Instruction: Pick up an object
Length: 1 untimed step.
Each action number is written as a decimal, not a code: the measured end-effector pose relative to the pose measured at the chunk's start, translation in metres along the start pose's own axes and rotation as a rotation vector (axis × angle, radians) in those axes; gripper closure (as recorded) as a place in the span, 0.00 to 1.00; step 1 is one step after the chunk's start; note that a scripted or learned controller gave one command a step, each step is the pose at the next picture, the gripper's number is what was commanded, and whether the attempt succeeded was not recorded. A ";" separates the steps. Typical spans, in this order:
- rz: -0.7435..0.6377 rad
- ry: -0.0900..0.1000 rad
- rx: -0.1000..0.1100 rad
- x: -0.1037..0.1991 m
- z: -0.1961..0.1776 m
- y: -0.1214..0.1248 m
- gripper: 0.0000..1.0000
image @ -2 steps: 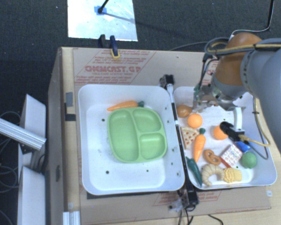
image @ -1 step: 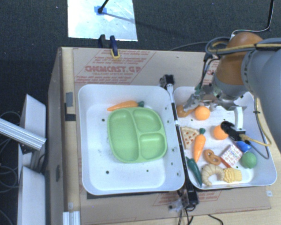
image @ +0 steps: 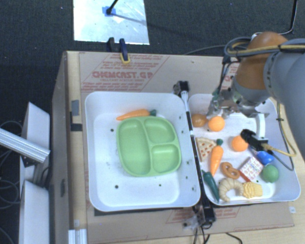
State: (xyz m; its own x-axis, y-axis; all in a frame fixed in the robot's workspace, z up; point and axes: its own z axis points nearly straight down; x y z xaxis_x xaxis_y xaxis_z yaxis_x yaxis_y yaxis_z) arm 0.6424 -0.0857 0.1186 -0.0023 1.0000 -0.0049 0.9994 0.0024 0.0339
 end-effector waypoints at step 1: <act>-0.002 0.005 0.029 0.047 -0.095 -0.011 1.00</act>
